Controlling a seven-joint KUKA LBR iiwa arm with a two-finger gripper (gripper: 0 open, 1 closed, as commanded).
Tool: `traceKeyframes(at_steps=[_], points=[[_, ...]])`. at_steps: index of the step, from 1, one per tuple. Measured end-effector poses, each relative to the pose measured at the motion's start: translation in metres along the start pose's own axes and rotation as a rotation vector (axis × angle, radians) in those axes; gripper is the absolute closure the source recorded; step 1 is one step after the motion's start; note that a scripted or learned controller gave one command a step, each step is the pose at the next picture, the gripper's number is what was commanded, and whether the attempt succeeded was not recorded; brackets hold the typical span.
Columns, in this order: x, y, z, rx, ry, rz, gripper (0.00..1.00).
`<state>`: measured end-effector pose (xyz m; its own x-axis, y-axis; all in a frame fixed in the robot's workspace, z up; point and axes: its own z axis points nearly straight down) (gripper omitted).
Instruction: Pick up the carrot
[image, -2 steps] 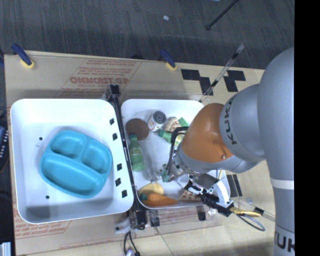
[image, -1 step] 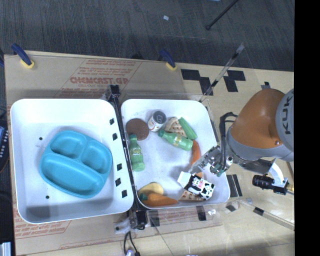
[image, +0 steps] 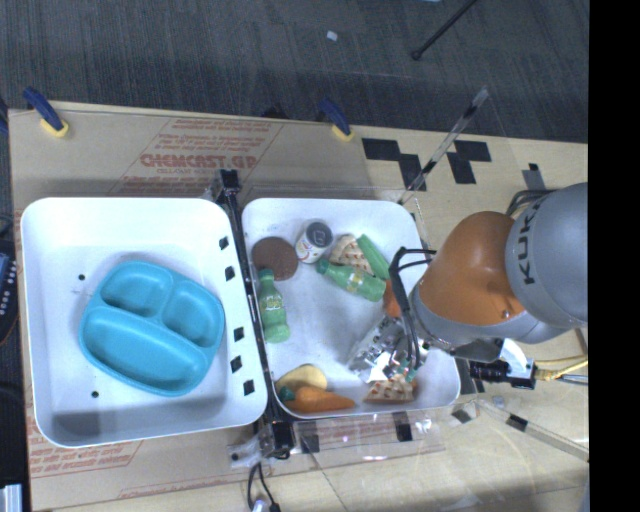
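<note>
Camera view: the carrot (image: 322, 402) lies at the right bin's (image: 300, 215) near edge, touching a banana (image: 303, 377). The end effector (image: 385, 352) hovers just right; its opening I cannot tell. A grab might snag the banana instead.

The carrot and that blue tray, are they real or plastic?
The carrot looks like moulded plastic toy food: even orange, smooth, slightly glossy skin. The blue tray also looks like plastic: uniform cyan, soft sheen, rounded moulded compartments. Neither can be confirmed by look alone.
</note>
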<state>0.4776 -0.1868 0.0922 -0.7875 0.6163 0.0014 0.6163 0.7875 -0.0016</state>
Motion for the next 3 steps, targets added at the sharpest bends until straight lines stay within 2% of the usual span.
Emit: traceKeyframes(at_steps=[1, 2, 3], points=[[-0.001, 0.0, -0.001, 0.0, -0.002, 0.001, 0.0], [0.032, 0.067, -0.088, -0.001, -0.005, -0.409, 0.0], [0.01, 0.092, -0.054, 0.0, -0.001, -0.373, 0.0]])
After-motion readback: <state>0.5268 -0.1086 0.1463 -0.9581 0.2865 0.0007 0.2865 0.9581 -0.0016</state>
